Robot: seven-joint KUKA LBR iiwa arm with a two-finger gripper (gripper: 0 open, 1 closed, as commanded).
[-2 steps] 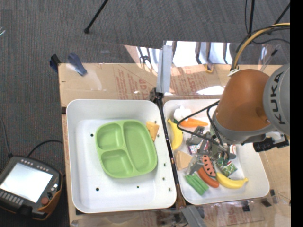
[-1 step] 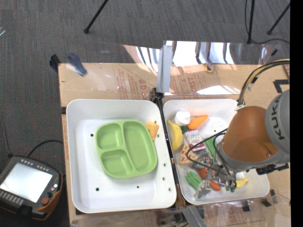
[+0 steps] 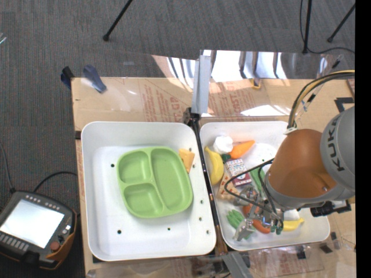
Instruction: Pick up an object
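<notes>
- Camera view: arm (image 3: 313, 167) comes in from the right edge, orange band over the right bin (image 3: 316, 236), gripper (image 3: 255, 222) low in that bin's lower-left part.
- Gripper state: can't tell, wrist and cables clutter it; nothing visibly held.
- Right bin contents: banana (image 3: 215, 165) along the left wall, white round item (image 3: 222, 143) upper left, carrot (image 3: 242, 149) just right of it, small red-and-white box (image 3: 238, 174) mid-bin beside the banana.
- Green piece (image 3: 235, 218) and a red piece (image 3: 262, 227) sit right by the gripper; contact unclear. Small yellow item (image 3: 291, 225) just right of those.
- Left bin (image 3: 98, 138): green divided plate (image 3: 155, 181) in the centre, yellow wedge (image 3: 186, 157) touching its upper-right rim.
- Lower left of the frame: teach pendant (image 3: 35, 227) on the floor.
</notes>
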